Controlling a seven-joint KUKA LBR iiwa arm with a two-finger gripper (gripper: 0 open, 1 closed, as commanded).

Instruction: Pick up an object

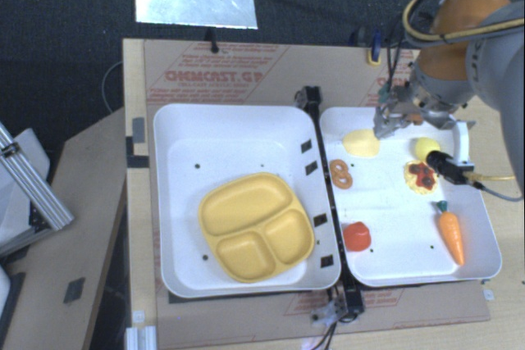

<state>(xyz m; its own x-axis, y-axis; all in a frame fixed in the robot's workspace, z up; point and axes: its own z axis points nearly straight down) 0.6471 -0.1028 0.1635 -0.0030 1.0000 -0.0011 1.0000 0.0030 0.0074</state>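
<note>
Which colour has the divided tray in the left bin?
Yellow; the divided tray shows in the camera view.

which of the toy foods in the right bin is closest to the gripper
The pale yellow piece, lying directly beneath the gripper. The pretzel, tomato, pizza and carrot lie farther off.

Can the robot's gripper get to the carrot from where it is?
Probably yes. The carrot lies alone near the right bin's front corner, nothing on top, and the gripper is over that same bin.
</note>
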